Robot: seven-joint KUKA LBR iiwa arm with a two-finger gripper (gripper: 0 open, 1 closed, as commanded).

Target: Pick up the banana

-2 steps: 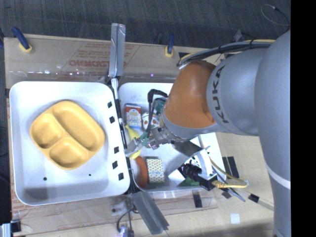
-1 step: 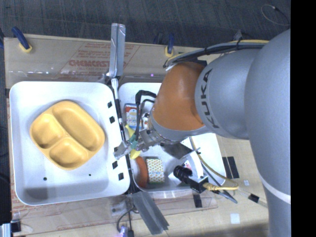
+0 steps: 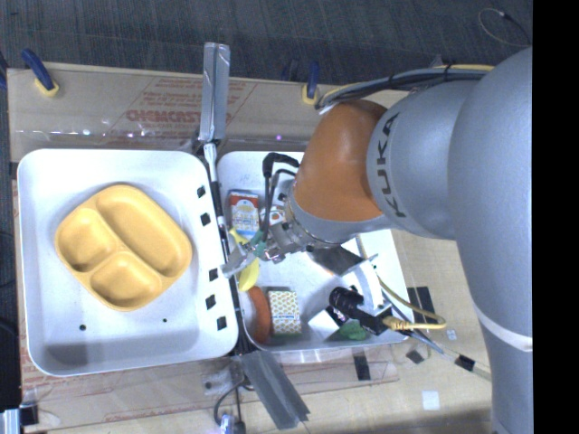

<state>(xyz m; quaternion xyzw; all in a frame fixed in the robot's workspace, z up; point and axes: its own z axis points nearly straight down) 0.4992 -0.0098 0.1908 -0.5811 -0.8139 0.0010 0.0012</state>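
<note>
Reaching in from the right of the camera view, the grey arm (image 3: 452,143) bends over the right bin (image 3: 242,165), and its gripper (image 3: 255,250) sits low by that bin's left wall. Wrist and orange band cover much of it, so whether it is spread or pressed together I cannot tell; nothing can be seen held in it.

The banana (image 3: 248,273) shows as a short yellow curve against the left wall of the right bin, just beside the gripper and partly hidden under it. A labelled packet (image 3: 244,213) lies beyond it. A red-orange item (image 3: 258,313) and a small patterned box (image 3: 284,312) lie near its other end, with something green (image 3: 348,331) further along. The left bin (image 3: 54,333) holds a yellow divided plate (image 3: 122,242).

By my judgement the banana is light, fairly stiff, smooth-skinned and easily bruised. A moderate grip across the middle of its curve looks best. The wall crowds one side, so clearance there seems the main risk.
</note>
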